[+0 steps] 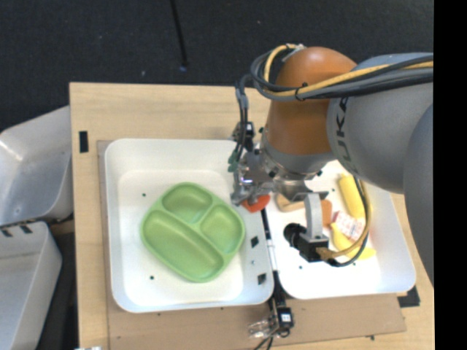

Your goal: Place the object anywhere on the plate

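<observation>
A green plate point(191, 230) with three compartments lies in the left white bin point(115, 217). My gripper point(250, 195) hangs over the rim between the two bins, just past the plate's right edge. A small orange-red object point(256, 204) sits at its tip, pinched between the fingers and raised over the left bin's right rim. The big orange and grey wrist hides most of the gripper from above.
The right bin point(379, 272) holds a yellow banana-like piece point(349, 194), a white and red packet point(350, 228) and a tan piece point(292, 205), partly under the arm. A wooden bench point(146, 111) surrounds both bins.
</observation>
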You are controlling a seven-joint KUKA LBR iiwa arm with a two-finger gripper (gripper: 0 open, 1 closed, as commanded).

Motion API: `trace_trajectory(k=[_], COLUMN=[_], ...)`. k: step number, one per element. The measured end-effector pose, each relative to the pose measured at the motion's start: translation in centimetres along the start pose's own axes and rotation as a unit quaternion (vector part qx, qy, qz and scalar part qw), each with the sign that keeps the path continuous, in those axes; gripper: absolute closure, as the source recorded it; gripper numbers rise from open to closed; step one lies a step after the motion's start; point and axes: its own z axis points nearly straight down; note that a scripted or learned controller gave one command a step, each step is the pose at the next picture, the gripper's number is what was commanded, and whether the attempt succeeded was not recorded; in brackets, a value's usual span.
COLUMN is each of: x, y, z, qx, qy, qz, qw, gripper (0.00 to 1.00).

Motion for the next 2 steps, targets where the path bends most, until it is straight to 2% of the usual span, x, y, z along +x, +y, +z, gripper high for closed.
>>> trace_trajectory(k=[1, 2], x=[6.11, 5.75], y=[-1.48, -1.39], z=[0.87, 0.84], qx=[0.0, 0.0], qy=[0.0, 0.0], qz=[0.0, 0.003], qw=[1.0, 1.0], gripper=[1.0, 0.0])
